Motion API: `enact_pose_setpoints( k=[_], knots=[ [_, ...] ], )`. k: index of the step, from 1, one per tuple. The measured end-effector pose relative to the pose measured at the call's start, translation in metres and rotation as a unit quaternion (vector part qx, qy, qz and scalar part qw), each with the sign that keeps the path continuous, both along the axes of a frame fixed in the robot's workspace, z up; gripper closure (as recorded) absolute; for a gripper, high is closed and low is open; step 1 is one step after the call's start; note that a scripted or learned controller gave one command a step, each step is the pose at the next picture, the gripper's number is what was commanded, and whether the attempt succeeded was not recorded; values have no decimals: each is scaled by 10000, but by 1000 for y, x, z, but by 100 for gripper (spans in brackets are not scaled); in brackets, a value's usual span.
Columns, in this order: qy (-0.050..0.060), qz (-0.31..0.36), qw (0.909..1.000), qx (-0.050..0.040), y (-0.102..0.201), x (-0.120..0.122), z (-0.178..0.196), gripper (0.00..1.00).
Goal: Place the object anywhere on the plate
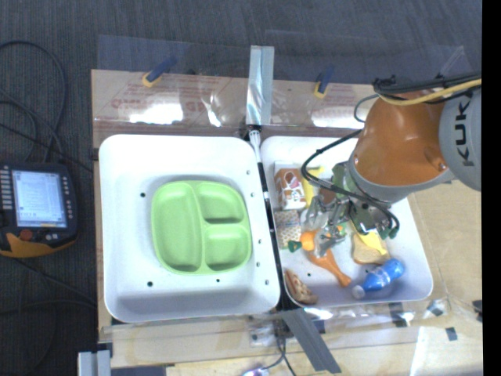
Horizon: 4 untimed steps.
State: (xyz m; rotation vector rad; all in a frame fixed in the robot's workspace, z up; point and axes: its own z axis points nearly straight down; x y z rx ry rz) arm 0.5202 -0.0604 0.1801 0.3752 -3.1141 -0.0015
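reaching down into the right bin (pixel 419 288), the gripper (pixel 329 224) hangs over a jumble of toy food by an orange carrot-like piece (pixel 327 258), its grip impossible to tell, while the green divided plate (pixel 201 225) in the left bin (pixel 125 288) awaits anything.

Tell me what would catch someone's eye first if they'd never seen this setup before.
Probably the green plate, bright against the left bin. Next, the arm's orange band reaching in from the right, with its tool low over the right bin. Under it sits a jumble of small things, among them a blue bottle and an orange piece.
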Motion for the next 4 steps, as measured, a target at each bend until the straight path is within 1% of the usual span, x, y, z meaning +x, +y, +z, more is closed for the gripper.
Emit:
enact_pose_setpoints(
  k=[1, 2, 3, 4],
  knots=[
    [-3, 131, 9999, 10, 55, 54, 0, 100],
    [14, -813, 9967, -3, 121, -3, 0, 100],
    [2, -1642, 9864, -15, 162, 61, -1, 100],
    [0, -1643, 9864, -17, 162, 61, 0, 0]
  ],
)
